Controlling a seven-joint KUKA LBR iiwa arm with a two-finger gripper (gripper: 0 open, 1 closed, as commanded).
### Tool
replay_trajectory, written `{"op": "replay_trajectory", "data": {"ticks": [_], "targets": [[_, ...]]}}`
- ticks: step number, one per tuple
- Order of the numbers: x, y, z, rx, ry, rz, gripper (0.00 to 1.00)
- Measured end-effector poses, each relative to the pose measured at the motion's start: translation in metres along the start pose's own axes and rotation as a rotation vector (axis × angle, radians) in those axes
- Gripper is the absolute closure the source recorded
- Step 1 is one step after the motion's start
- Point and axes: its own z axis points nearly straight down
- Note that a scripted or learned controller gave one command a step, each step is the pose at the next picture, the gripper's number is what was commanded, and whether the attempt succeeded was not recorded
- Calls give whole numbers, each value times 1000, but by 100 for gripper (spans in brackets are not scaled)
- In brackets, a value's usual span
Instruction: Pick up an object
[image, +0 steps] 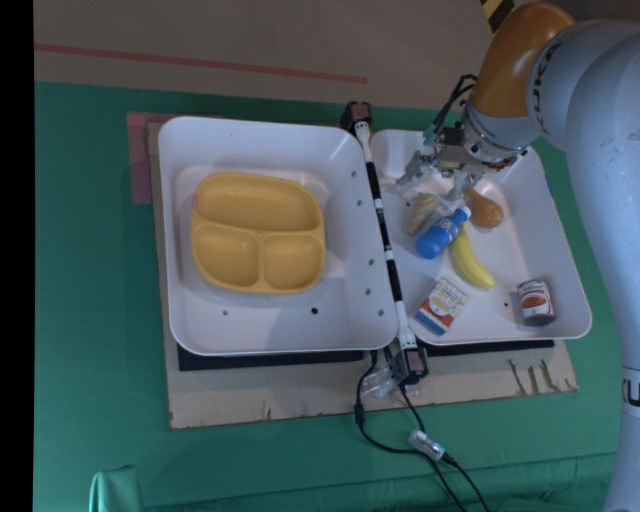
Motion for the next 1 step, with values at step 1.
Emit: {"op": "replay_trajectory", "data": {"ticks": [1], "targets": [[-4,4,-19,-17,-6,7,100]]}}
